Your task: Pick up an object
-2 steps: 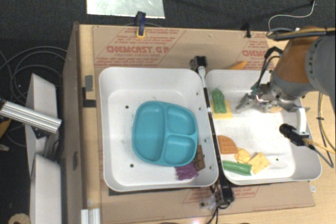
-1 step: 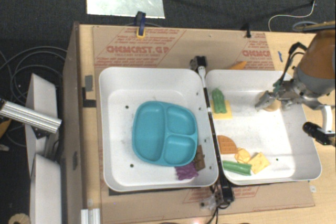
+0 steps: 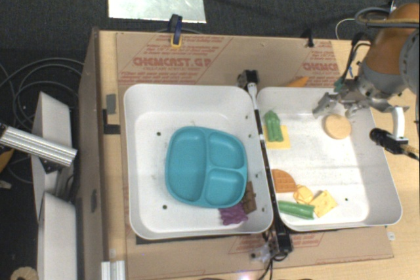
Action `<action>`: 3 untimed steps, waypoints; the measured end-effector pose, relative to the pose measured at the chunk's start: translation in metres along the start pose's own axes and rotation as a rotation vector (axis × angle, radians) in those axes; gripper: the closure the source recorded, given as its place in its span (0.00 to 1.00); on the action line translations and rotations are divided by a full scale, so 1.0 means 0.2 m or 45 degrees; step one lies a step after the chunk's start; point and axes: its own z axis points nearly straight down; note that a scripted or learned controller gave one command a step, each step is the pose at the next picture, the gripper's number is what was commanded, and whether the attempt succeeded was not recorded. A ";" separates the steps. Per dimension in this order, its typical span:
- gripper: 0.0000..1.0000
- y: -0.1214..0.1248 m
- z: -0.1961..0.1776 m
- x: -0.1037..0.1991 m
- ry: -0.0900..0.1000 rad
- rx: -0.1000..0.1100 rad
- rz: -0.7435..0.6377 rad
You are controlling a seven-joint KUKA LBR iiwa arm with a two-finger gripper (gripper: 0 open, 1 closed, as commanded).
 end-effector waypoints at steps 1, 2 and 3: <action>0.00 -0.05 0.02 -0.06 0.001 0.006 0.006; 0.00 -0.06 0.11 -0.05 0.001 0.007 0.004; 1.00 -0.05 0.05 -0.05 -0.001 0.000 0.002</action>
